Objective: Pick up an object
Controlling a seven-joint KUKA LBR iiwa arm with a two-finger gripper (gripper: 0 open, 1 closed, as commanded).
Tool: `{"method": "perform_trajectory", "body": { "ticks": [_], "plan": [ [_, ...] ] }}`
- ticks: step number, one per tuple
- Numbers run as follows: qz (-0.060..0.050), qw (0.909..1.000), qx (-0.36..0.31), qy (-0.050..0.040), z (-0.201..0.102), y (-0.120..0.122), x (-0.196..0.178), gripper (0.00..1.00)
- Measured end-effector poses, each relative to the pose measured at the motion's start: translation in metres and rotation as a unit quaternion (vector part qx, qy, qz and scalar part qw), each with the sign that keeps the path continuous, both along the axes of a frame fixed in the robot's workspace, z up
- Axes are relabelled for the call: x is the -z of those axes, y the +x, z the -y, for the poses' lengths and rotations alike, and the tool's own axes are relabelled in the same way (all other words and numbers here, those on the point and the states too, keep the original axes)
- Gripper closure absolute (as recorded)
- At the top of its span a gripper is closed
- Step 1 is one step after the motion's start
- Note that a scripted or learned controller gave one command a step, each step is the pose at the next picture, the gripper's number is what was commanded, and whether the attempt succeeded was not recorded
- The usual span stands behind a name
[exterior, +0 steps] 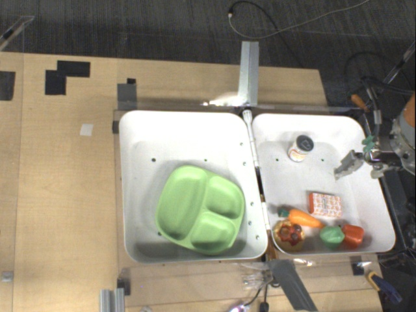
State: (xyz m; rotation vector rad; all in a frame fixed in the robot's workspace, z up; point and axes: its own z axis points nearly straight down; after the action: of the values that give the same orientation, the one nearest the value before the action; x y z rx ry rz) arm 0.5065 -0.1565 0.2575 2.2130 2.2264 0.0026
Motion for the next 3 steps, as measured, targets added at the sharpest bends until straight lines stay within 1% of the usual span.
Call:
{"method": "perform_trajectory", "body": {
  "ticks": [1, 2, 3],
  "plan": [
    [0.000, 0.9972, -0.075, 0.0001, -0.055, 0.040, 0.053, 0.00],
    [0.003, 0.9992, -0.040, -0.0008, -0.036, 0.128, 0.169, 0.00],
    [0.001, 0.9997, 0.024, 0.0003, -0.056, 0.103, 0.128, 0.00]
  ]
}}
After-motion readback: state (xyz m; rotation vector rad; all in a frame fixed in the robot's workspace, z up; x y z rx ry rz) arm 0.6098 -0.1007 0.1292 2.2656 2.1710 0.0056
